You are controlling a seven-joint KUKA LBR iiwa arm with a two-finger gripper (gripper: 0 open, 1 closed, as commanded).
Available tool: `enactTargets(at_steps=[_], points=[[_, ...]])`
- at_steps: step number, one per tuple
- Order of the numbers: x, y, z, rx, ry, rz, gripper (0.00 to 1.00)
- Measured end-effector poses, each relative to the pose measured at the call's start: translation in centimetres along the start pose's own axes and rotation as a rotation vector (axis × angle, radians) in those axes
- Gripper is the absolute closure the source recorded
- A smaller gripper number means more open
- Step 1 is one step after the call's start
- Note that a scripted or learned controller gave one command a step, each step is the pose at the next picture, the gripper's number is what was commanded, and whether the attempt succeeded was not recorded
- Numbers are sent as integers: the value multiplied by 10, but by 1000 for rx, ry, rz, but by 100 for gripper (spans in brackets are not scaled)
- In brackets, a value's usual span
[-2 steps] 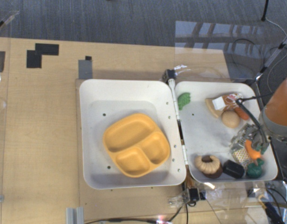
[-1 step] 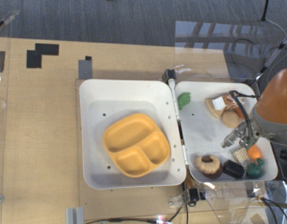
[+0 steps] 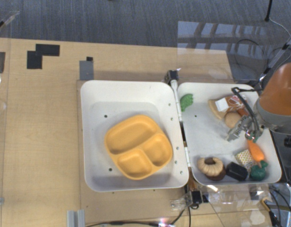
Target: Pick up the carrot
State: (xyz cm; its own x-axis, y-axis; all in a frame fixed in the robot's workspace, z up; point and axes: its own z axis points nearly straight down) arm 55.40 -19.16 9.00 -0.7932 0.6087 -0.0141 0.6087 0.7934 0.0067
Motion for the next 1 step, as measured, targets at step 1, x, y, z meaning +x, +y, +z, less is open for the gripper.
enactTargets(at_steps=[1], points=[[33, -43, -9, 0, 6, -505, 100]])
